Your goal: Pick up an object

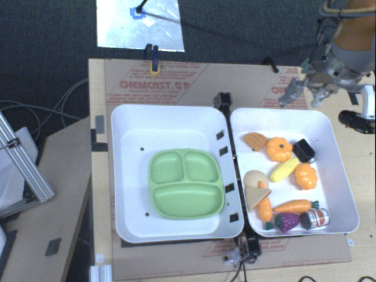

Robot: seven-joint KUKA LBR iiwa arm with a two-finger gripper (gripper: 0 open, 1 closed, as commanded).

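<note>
The right white bin (332, 134) holds several toy foods: an orange pumpkin (279, 149), a black block (304, 150), a yellow corn cob (284, 170), an orange fruit (305, 176), a carrot (292, 206), a purple grape bunch (286, 221), a small red can (315, 218), a tan wedge (255, 190) and a brown cookie-like piece (255, 140). My gripper (305, 94) hangs above the bench just behind the right bin's far edge. Its two fingers (289, 93) are spread apart with nothing between them.
The left white bin (132, 128) holds a green sectioned plate (187, 183). A black clip strip (229, 157) runs between the bins. A shiny metal sheet (138, 16) lies at the back left. An aluminium rail (23, 163) stands at the left.
</note>
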